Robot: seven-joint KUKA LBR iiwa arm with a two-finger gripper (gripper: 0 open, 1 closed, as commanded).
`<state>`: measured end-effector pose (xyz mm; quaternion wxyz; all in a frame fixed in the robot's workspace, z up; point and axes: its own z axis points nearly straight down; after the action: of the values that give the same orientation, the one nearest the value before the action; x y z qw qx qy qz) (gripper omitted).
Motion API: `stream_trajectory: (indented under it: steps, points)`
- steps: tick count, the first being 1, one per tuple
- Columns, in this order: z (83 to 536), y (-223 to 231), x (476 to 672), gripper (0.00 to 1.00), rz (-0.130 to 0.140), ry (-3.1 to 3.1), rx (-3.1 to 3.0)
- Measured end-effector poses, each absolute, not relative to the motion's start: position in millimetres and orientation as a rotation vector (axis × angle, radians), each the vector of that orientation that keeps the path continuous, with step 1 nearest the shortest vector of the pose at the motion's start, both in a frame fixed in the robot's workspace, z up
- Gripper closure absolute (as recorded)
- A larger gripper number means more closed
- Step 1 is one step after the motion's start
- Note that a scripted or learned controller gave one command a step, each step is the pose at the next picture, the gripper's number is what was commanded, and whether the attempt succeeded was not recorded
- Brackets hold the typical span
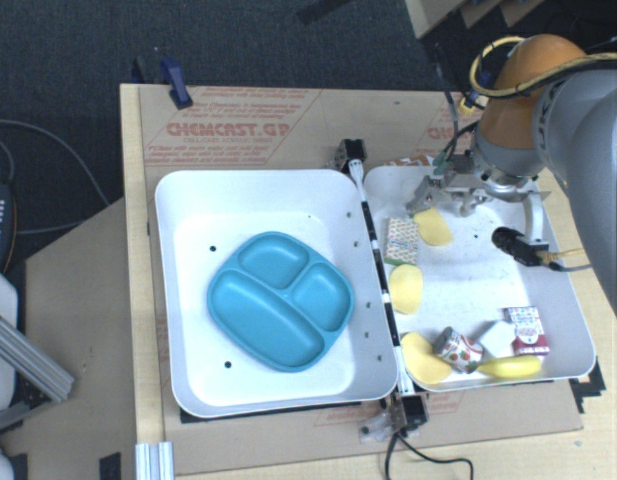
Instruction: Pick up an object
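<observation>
A pale yellow, rounded object (434, 229) lies in the upper part of the right bin (563, 308), right of centre in the frame, beside a checkered packet (401, 238). The gripper (450, 194) sits just above it at the bin's upper edge; whether it is open or clenched cannot be determined. The left bin (188, 208) holds a blue divided plate (278, 300).

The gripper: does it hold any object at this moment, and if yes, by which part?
It cannot be told. The gripper hangs low over the right bin, just above a yellow piece.
</observation>
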<state>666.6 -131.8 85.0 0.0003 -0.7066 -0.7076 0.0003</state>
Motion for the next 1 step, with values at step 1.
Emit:
stream_trajectory:
  steps: [1]
  points:
    - [85.1, -128.5, 666.6, 0.0, 0.002, -2.222, -2.22]
